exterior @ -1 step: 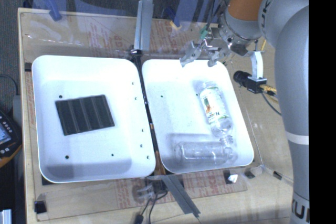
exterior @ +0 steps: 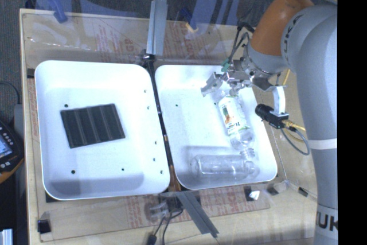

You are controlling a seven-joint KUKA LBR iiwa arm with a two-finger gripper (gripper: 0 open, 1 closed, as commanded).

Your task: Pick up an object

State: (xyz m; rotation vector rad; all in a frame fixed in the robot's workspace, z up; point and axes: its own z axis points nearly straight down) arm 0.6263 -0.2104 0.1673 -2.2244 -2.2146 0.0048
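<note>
Bottles, two of them, both clear plastic, lie in the right bin (exterior: 172, 123). First bottle (exterior: 234, 119): white label with an orange mark, lying lengthwise just below the gripper (exterior: 225, 82), its upper end right at the fingertips, its cap end pointing away toward the bin's near corner. Contact with the fingers cannot be judged from this angle. Second bottle (exterior: 222, 165): label-free, lying crosswise along the bin's near wall, well below the gripper, its right end close to the first bottle's cap.

Gripper sits low over the upper right part of the same bin, at the end of the grey arm (exterior: 309, 66) with its orange band (exterior: 275, 23). Finger spread: cannot tell; metal parts overlap and blur together. Nothing visibly clamped between them.

Left bin (exterior: 51, 83), well off to the gripper's left, carries a dark ribbed rectangular pad (exterior: 92, 125) lying flat near its middle.
</note>
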